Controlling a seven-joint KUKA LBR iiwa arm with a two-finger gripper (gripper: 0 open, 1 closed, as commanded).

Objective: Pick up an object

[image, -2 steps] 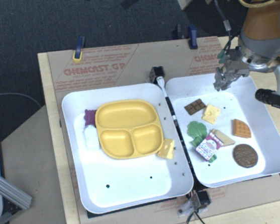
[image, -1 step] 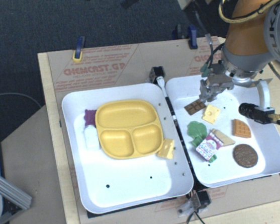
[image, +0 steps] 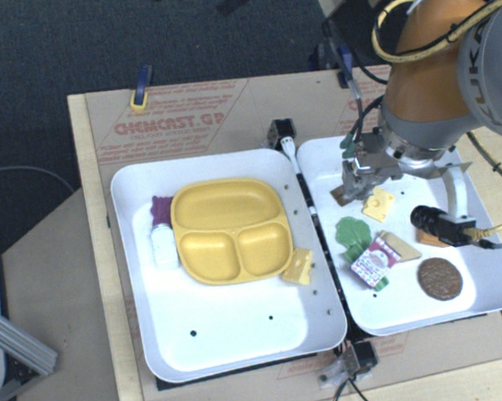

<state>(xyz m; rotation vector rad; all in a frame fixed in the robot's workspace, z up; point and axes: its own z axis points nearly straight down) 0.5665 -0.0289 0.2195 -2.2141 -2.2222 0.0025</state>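
My gripper hangs low over the back left part of the right bin, reaching in from the right. A small brown piece lies right at its tip; whether it is held is unclear. Just to the right of the tip sits a yellow cheese-like piece. In front of it are a green leafy item, a pink packet, a tan stick and a brown round disc.
The left bin holds a yellow divided plate, a purple item and a white bottle at its left, and a yellow wedge by the divider. The bins' rims meet in the middle.
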